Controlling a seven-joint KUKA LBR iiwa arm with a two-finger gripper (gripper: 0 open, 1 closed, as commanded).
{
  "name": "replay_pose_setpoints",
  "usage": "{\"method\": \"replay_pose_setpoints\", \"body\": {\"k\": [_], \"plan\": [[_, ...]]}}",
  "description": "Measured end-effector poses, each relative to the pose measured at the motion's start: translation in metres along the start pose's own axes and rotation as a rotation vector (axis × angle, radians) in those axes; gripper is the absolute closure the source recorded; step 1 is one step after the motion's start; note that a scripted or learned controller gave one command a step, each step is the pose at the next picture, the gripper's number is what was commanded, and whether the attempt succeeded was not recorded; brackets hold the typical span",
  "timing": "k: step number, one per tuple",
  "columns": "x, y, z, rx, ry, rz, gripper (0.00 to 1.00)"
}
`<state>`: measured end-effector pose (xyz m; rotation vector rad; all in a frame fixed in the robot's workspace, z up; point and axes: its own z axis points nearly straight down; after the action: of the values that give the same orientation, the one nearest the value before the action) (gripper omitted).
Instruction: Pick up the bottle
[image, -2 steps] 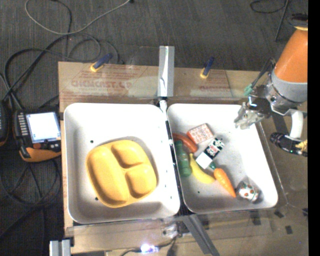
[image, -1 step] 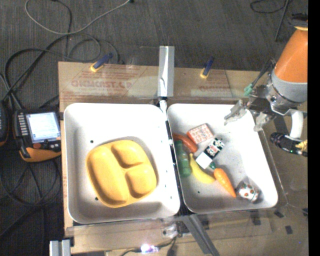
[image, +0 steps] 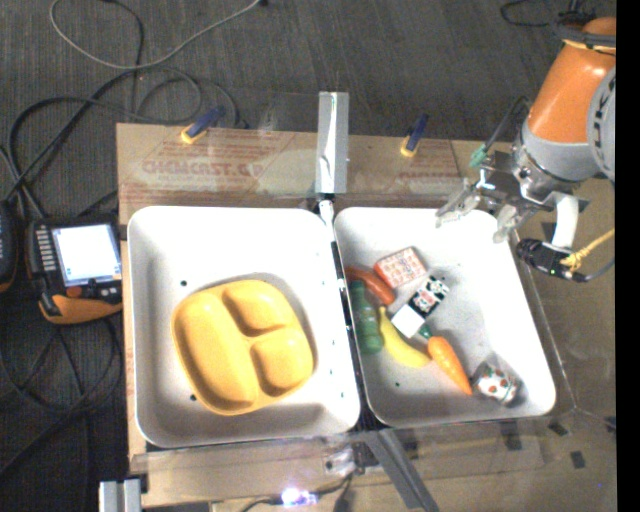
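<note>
Spread apart and holding nothing, the gripper (image: 478, 212) hangs over the far right corner of the right bin (image: 500, 290); the green bottle (image: 364, 317) lies against that bin's left wall, well apart from the fingers, with a banana (image: 402, 347) just beside it; a carrot (image: 450, 364), a red-patterned packet (image: 401, 267), a small black-and-white carton (image: 421, 305) and a small can (image: 496, 384) lie nearby; a yellow divided plate (image: 245, 345) sits in the left bin (image: 150, 300).

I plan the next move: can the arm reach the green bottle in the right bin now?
Probably yes. The claw hovers above the right bin's far edge; the bottle lies uncovered along the left wall, though a banana crowds it.
</note>
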<state>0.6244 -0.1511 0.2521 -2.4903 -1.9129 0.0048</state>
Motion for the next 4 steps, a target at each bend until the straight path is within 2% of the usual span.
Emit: {"method": "replay_pose_setpoints", "body": {"k": [1, 2, 3, 4], "plan": [[0.042, 0.003, 0.086, -0.001, 0.001, -0.408, 0.0], [0.055, 0.031, 0.048, -0.002, 0.0, -0.248, 0.0], [-0.008, -0.019, 0.155, 0.001, 0.001, -0.232, 0.0], [0.03, -0.032, 0.118, 0.0, 0.002, -0.112, 0.0]]}}
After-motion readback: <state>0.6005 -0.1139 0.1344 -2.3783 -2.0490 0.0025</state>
